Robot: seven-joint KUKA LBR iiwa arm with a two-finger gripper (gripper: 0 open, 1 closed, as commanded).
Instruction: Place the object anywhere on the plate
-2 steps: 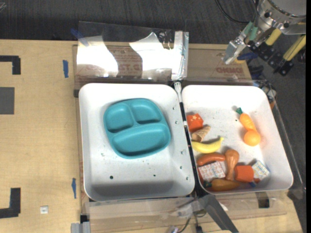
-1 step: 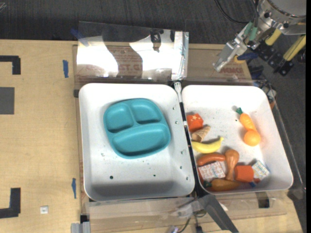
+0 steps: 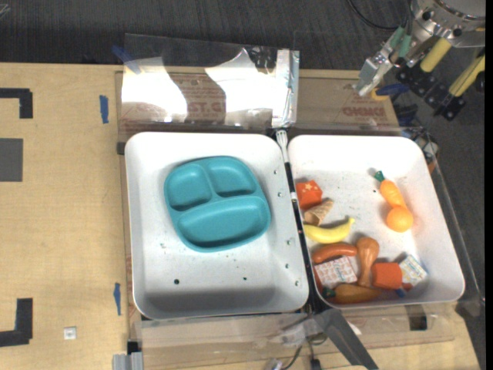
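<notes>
The tabletop (image 3: pixel 54 206) carries two shallow white bins side by side. The left bin (image 3: pixel 154 284) holds a teal plate (image 3: pixel 217 203) with three compartments and nothing on it yet. The right bin (image 3: pixel 350 160) holds the toy food: a carrot (image 3: pixel 391 191) touching an orange (image 3: pixel 400 219) near the far side, and, toward the near corner, a tight cluster of a banana (image 3: pixel 330 231), a sausage (image 3: pixel 333 252), a drumstick (image 3: pixel 367 254) and a small red fruit (image 3: pixel 308 194), several touching or overlapping.

The arm's gripper (image 3: pixel 377 72) hangs above the far edge of the right bin, well apart from every item and holding nothing that can be seen. How wide it stands cannot be told from this angle.

The risk, as I judge it, lies in the clutter: a descent into the cluster could catch two pieces or nudge one aside. The carrot and orange are freer, but the round orange could roll from a closing grip.
</notes>
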